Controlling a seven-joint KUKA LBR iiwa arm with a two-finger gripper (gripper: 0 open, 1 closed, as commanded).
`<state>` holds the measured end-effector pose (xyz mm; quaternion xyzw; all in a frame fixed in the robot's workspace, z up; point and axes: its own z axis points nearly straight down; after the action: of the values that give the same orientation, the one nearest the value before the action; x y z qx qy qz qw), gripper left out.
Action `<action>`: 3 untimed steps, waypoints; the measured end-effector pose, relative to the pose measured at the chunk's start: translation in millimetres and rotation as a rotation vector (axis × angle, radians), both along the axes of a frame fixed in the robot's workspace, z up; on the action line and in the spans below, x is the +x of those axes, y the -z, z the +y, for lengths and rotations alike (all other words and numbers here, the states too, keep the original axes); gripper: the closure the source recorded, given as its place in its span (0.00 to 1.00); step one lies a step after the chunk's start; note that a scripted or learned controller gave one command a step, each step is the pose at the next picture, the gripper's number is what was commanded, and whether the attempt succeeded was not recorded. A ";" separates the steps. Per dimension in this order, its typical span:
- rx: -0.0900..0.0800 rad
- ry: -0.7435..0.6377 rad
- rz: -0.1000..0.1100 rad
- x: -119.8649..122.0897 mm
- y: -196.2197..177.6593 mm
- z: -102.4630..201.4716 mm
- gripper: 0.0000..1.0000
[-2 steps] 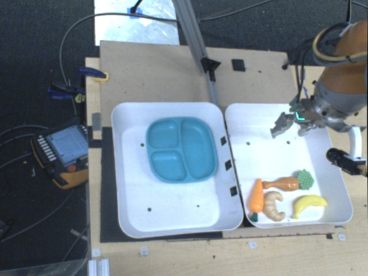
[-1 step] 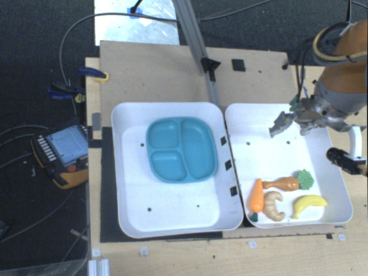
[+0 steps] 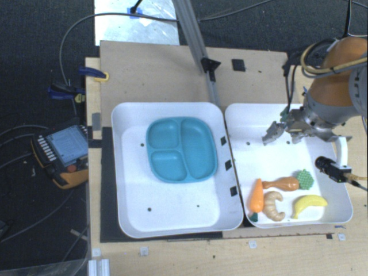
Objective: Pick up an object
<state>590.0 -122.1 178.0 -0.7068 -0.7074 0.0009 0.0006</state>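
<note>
**Gripper over right bin, nothing held; food items grouped at near edge**

Two white bins sit side by side on the bench; the left bin (image 3: pixel 129 211) holds a blue divided plate (image 3: pixel 181 149), lying flat near its centre; the right bin (image 3: pixel 247 119) holds the food items, all gathered along its near edge. From left to right there: a carrot (image 3: pixel 256 195), upright along the bin's left wall; a tan croissant-shaped piece (image 3: pixel 274 206) just beside it; an orange drumstick-like piece (image 3: pixel 281 183) above that, touching a green broccoli floret (image 3: pixel 305 179) at its right end; a yellow banana (image 3: pixel 309 204) nearest the right corner.

The arm enters from the right, orange band visible above the wrist; the gripper (image 3: pixel 277 130) hangs over the far half of the right bin, well apart from the food; its fingers appear spread, with nothing between them.
</note>
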 end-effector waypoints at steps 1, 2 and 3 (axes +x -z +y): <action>0.001 0.001 0.000 -6.1 48.1 7.6 0.00; 0.000 0.001 -0.008 -3.9 92.0 7.4 0.00; -0.002 0.001 -0.014 -2.0 78.9 7.3 1.00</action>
<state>588.0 -114.9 99.1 -0.7070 -0.7072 -0.0034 -0.0049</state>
